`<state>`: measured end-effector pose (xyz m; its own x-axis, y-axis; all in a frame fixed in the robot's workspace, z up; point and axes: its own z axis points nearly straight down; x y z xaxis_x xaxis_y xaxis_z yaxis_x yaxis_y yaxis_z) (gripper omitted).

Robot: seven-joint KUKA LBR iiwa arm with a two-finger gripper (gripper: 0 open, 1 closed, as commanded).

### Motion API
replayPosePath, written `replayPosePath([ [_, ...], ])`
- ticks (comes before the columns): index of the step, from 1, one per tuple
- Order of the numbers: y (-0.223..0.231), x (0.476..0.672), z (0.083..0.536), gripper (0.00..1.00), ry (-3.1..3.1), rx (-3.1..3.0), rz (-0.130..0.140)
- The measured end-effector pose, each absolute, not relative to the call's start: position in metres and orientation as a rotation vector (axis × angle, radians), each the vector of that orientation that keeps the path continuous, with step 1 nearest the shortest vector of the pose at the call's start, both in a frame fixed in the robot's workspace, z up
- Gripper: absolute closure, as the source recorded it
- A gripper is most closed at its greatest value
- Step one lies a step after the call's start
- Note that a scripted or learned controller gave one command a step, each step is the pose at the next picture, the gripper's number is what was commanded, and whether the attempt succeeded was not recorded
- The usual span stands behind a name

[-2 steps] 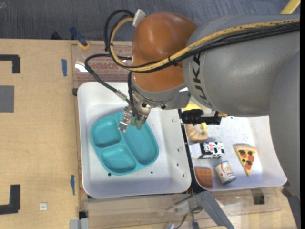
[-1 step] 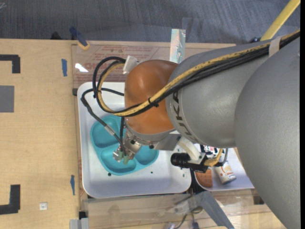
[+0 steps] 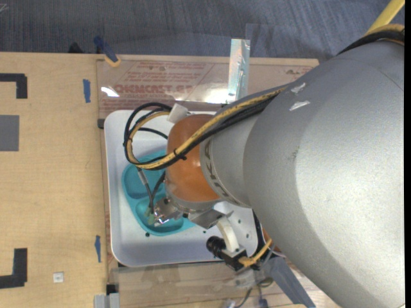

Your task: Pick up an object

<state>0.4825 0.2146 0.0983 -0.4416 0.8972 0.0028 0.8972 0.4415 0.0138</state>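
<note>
a tan bench (image 3: 51, 191) fills the left, with black angle marks and bits of blue tape on it. beyond its far edge lies dark blue-grey floor (image 3: 192, 11). a clear sheet (image 3: 167, 82) with reddish print lies on the bench just beyond the bin, glare on it.

one white bin (image 3: 119, 236) sits mid-frame, its left and near rims bare. the grey arm (image 3: 321, 172) reaches in from the right and covers most of it, its orange band (image 3: 189, 165) over the bin's middle, with black and yellow cables (image 3: 144, 136) looping off to the left.

the gripper (image 3: 160, 218) is down in the bin's left part, at a teal object (image 3: 136, 188) that lies on the bin floor near the left wall. the wrist hides its tips; i cannot tell how it is set, nor whether it touches or grips the teal object.
</note>
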Motion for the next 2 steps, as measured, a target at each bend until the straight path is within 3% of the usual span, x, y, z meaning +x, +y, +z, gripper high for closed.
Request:
replayPosePath([
  [1, 0.209, 0.51, 0.209, 1.0, 2.331, 2.103, 0.007],
  [2, 0.223, 0.483, 0.101, 1.0, 1.897, 2.506, 0.011],
])
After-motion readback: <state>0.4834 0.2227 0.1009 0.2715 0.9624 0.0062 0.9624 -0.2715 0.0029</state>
